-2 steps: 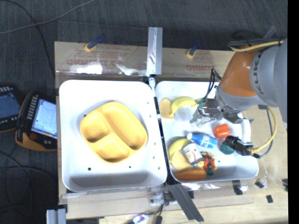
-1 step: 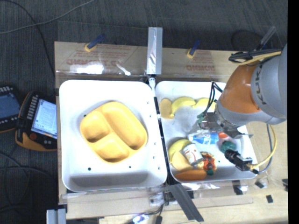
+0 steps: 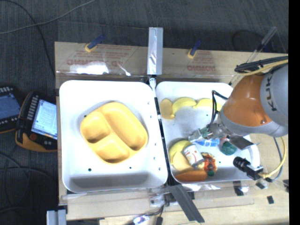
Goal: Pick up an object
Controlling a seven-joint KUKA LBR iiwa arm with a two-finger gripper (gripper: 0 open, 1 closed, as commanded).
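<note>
**Arm reaching into the cluttered right bin**

A heap of small objects is lying in the right white bin [image 3: 164,90]. Toward its near side, a small white cylindrical can with a red label [image 3: 192,155] is leaning against a pale yellow-green round fruit [image 3: 177,150], with an orange carrot-shaped toy [image 3: 191,175] lying along the near wall just below them. A small teal object [image 3: 228,148] is sitting right of the can. At the far side, a yellow banana-shaped toy [image 3: 183,103] is resting beside a round yellow lemon-like piece [image 3: 205,103].

The gripper [image 3: 207,135] is hanging over the middle of this bin, just above the can and beside a white and blue packet [image 3: 206,143]; whether it is grasping anything cannot be told from this angle. The grey arm with its orange band [image 3: 246,108] is coming in from the right.

In the left white bin [image 3: 70,125], a yellow plastic divided plate [image 3: 114,131] is lying tilted. Far left, off the bench, a handheld control pendant [image 3: 35,122] is lying on the dark floor.
</note>
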